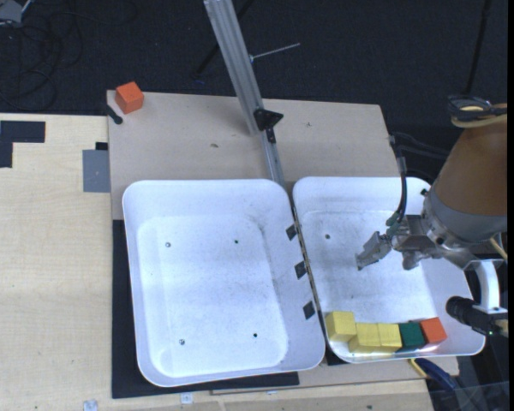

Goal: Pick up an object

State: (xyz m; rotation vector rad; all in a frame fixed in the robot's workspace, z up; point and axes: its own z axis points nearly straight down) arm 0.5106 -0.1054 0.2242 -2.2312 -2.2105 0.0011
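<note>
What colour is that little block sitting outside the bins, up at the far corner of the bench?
Orange. The small block shows best in the camera view.

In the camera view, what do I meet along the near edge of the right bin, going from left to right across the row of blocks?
Yellow block → second yellow block → green block → orange block. All lie in the right bin, nearer than the claw.

no legible text, labels or numbers anywhere
</note>
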